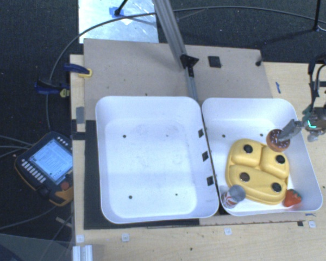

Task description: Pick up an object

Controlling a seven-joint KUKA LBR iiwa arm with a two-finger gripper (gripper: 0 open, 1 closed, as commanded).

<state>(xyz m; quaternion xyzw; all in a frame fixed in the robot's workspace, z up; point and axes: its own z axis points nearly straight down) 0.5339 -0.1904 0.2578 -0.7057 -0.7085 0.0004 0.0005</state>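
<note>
Two white bins sit on the desk; the right bin (250, 110) holds a yellow moulded piece (258, 170). The gripper (285, 132) hovers by a brown ring (277, 140); whether the jaws grip it is unclear.

A brown board (152, 69) covers the bench, far behind the two white bins. A handheld control pendant (46, 167) with a lit screen lies on the dark floor to the left, its cables trailing off. Two blue-and-yellow clamps (70, 69) grip the board's far left edge. A grey pole (171, 29) slants down from the far side to a black bracket (189, 62). A shiny metal sheet (117, 15) lies beyond the board.
</note>
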